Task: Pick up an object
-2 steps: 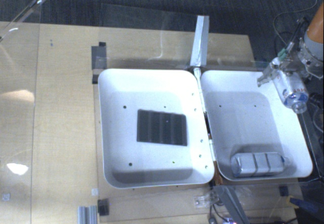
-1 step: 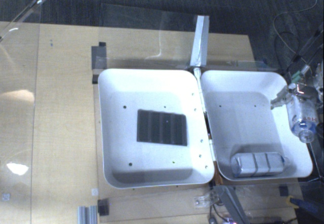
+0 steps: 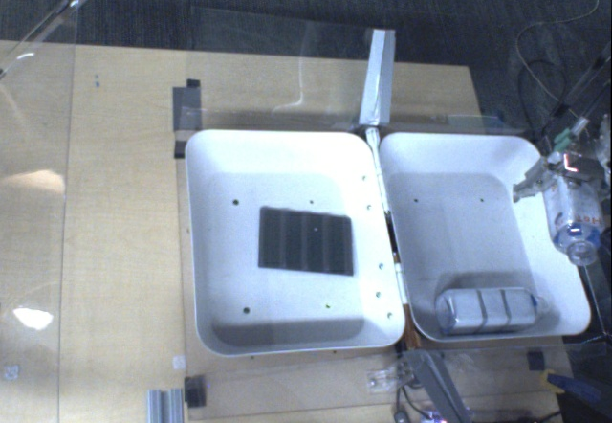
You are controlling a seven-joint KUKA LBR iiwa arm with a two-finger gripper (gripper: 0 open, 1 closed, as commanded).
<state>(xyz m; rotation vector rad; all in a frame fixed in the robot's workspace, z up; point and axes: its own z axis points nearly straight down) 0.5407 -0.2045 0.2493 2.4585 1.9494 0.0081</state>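
Bins sit side by side on the wooden worktop (image 3: 105,249). The left bin (image 3: 215,220) has a dark ribbed rectangle (image 3: 306,240) lying flat near its middle. The right bin (image 3: 449,191) has a grey block (image 3: 486,309) with rounded ends and two lines across it. The block lies in the bin's near corner, touching the near wall.

The pincer (image 3: 532,184) pokes in over the far right edge of the right bin. It is small and blurry here, so I cannot tell if it is grasping anything or how it is set. Just beside it, at the right rim, is a clear plastic bottle (image 3: 572,220) with a bluish end. The bottle looks like it is close against the arm, but I cannot tell if it is being held or just resting at the rim.

The grey block is well apart from the pincer, nearer to the camera and a bit to the left of it.

A grey metal bar (image 3: 377,77) stands behind the place where the two bins meet. Clear plastic sheets (image 3: 38,201) lie over the left part of the worktop.
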